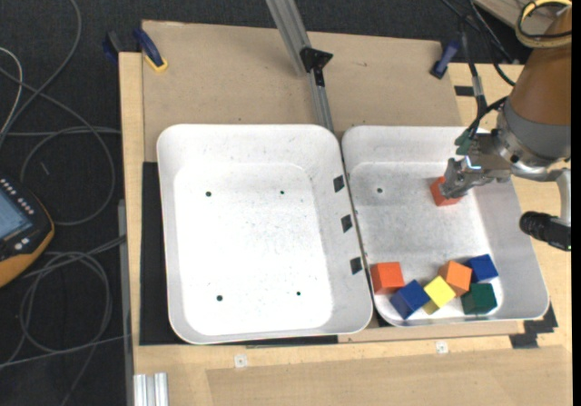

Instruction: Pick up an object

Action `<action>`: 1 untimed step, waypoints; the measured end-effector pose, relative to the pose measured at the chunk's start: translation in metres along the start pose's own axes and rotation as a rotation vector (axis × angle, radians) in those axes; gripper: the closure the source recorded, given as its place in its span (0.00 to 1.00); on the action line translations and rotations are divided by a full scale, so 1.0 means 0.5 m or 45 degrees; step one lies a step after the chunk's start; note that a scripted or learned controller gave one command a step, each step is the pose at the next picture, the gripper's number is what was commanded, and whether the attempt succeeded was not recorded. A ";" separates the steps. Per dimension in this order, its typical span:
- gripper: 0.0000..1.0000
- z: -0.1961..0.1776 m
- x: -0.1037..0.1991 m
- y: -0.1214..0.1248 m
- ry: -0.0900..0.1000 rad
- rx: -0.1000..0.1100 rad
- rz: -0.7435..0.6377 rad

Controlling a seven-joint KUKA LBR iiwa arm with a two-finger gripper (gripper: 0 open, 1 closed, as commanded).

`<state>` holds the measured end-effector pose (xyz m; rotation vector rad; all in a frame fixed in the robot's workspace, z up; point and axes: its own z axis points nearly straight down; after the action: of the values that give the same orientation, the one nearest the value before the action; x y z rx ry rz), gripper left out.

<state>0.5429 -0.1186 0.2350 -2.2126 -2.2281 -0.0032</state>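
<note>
My gripper (457, 179) is down in the right bin (508, 241), and right at my fingertips, just below and to their left, sits a red block (445, 193). It touches or nearly touches my fingers (465, 175), but their tips are too blurred and too much in the way for me to tell whether they stand wide, narrow, or already have the block between them; I will not claim a hold. I judge this to be the grasp step itself: I am at the object, either about to close on it or just closing. The next move calls for the fingers to straddle the block squarely and pinch it before any lift, then a straight rise with the block watched for slipping. If the pinch misses, other candidates lie well below my fingers, along the near edge of the same bin: an orange block (388, 275), a blue block (409, 297), a yellow block (439, 291), a second orange block (458, 275), another blue block (483, 266) and a green block (478, 299), crowded together. Far to the left of my fingers lies the left bin (182, 159).
</note>
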 end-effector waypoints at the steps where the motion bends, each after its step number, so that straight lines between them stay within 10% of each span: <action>1: 1.00 0.018 0.106 0.033 0.000 0.000 0.001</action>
<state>0.5592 -0.0656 0.2261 -2.2130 -2.2275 -0.0030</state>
